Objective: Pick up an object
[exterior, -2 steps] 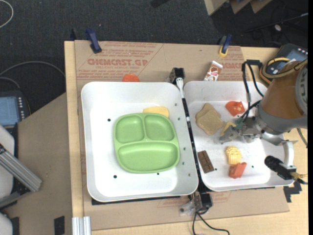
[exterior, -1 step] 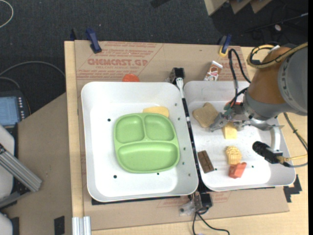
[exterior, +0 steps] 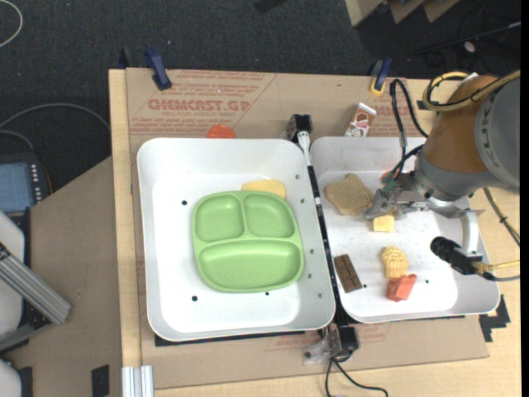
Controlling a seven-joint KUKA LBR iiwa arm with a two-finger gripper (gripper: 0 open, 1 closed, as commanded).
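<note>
My gripper hangs low in the right bin, reaching in from the right. It sits just right of a tan bread slice and directly above a small yellow cheese cube. Nearer the front of that bin lie a yellow corn piece, a red block and a brown chocolate bar. I see nothing lifted off the bin floor.
The left bin holds a green divided plate with a pale yellow piece behind it. A small carton and an orange disc lie on the cardboard behind the bins.
</note>
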